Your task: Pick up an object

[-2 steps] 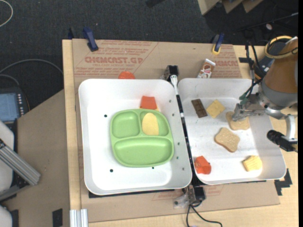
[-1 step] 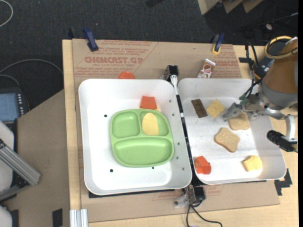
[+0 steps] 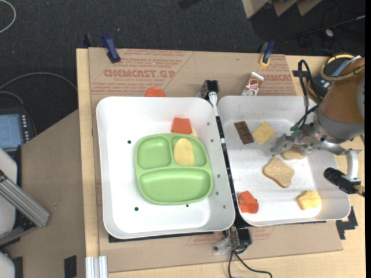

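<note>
My gripper [image 3: 286, 146] is low in the right bin [image 3: 272, 106], near its middle right, with the grey and orange arm [image 3: 342, 106] coming in from the right. Right under and beside it lies a small tan piece [image 3: 295, 153], partly hidden. A bread slice [image 3: 279, 172] lies just below the gripper. To its upper left are a pale yellow piece [image 3: 264, 133] and a brown chocolate bar [image 3: 244, 132]. A red piece [image 3: 248, 201] and a yellow cheese wedge [image 3: 309, 200] sit along the bin's near side.
The left bin [image 3: 116, 155] holds a green divided plate [image 3: 172, 185] with a yellow piece [image 3: 184, 152] in its upper right compartment, and an orange-red block [image 3: 181, 125] behind the plate. A small carton [image 3: 253, 84] stands on the cardboard behind the bins.
</note>
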`<state>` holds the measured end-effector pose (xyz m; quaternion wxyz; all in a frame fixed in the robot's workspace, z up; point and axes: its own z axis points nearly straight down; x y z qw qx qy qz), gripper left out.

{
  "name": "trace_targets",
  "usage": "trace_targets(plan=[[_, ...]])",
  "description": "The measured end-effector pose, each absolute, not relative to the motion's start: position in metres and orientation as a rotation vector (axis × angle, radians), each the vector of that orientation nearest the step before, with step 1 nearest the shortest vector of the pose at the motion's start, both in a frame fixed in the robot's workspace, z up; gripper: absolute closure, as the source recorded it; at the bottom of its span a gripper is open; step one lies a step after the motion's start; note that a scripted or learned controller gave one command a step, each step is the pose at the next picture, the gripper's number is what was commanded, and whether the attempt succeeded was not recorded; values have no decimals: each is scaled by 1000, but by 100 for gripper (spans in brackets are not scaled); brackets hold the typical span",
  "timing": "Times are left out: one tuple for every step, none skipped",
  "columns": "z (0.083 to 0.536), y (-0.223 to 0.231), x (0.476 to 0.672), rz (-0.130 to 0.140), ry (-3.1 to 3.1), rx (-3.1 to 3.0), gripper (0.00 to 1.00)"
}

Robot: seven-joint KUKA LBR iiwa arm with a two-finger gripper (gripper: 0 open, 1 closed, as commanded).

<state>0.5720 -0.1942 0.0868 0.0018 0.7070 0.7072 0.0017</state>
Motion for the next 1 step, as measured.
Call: trace_targets(plan=[[100, -196, 574, 7, 2212, 2212, 100]])
